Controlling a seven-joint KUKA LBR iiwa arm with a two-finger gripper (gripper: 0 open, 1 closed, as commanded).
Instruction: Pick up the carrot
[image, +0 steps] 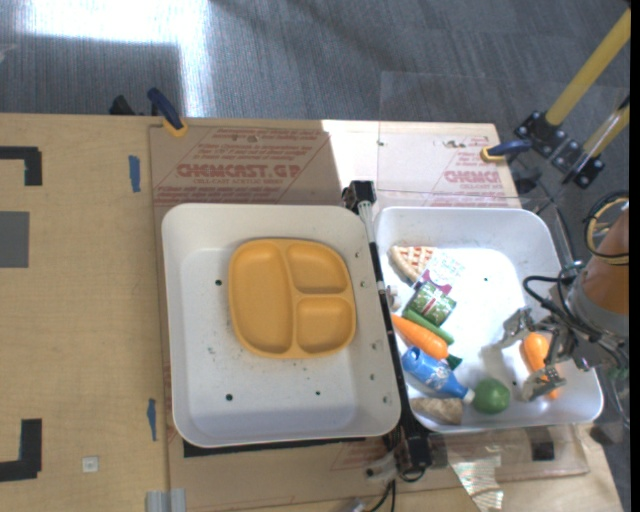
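Carrot (420, 335) lies in the right bin (480, 225), near the bin's left wall, tilted, with its green top pointing down and to the right. We see a green packet (431, 300) touching it from above and a blue bottle (432, 373) just below it. A waffle piece (408, 262) sits higher up, and a green lime (490, 396) rests near the front wall. The middle and back of this bin show bare white floor, so we see open room there.

The left bin (190, 330) holds a yellow divided plate (292, 297), with bare white floor all around the plate.

The arm (608, 280) comes in from the right, low over the right bin's right side. The end effector (540, 365) hangs well apart from the carrot. A small orange thing (537, 349) is right at it, but we cannot tell if the end effector is grasping it or if it is let go.

The worktop (80, 300) is brown board with blue tape bits. Grey floor (300, 50) lies behind.
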